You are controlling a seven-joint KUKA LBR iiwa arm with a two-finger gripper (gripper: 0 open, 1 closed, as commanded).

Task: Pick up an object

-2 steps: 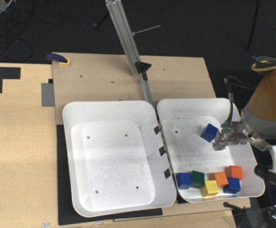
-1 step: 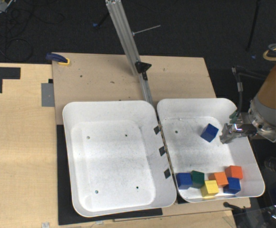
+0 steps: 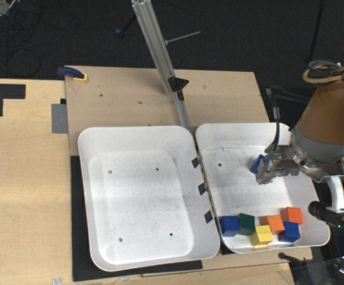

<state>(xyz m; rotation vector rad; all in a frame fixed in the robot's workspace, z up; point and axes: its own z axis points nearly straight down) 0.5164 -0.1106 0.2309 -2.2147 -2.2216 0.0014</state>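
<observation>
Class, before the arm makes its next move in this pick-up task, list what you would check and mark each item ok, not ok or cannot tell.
1. Blocks lie in the right bin: ok, clustered at its near edge.
2. Tool over the right bin: ok.
3. Blue object at the tool, gripped: cannot tell.
4. Tool above the block cluster: not ok, it sits farther back.
5. Blue block free of the green block: not ok, they touch.

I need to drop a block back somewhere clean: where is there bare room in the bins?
The left bin offers bare floor from wall to wall. In the right bin, the far-left floor is bare. Its near edge is crowded with blocks, and the claw sits above its right-centre.
</observation>
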